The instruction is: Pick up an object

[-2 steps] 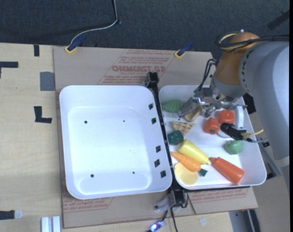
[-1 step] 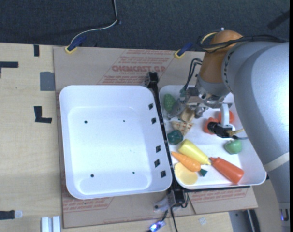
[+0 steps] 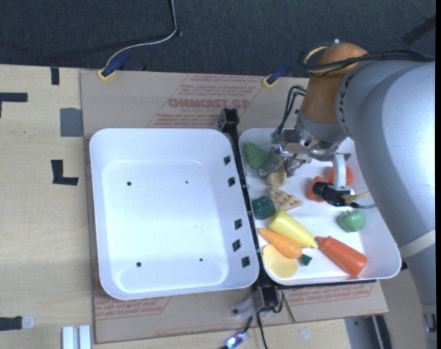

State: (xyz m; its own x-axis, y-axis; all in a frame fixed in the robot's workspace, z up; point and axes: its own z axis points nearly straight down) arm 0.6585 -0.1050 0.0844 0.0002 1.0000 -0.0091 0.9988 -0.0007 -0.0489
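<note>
Tan piece [image 3: 276, 178] under gripper [image 3: 286, 158]

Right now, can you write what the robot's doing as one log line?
task: pick up object | gripper: low in right bin, over toy food | nothing seen held | left bin: untouched

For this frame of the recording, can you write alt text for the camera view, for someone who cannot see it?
A grey arm with an orange band reaches from the right, its claw low over the right bin, near a green piece. That bin holds toy food, including a yellow corn and two carrots. The left bin sits beside it.
</note>
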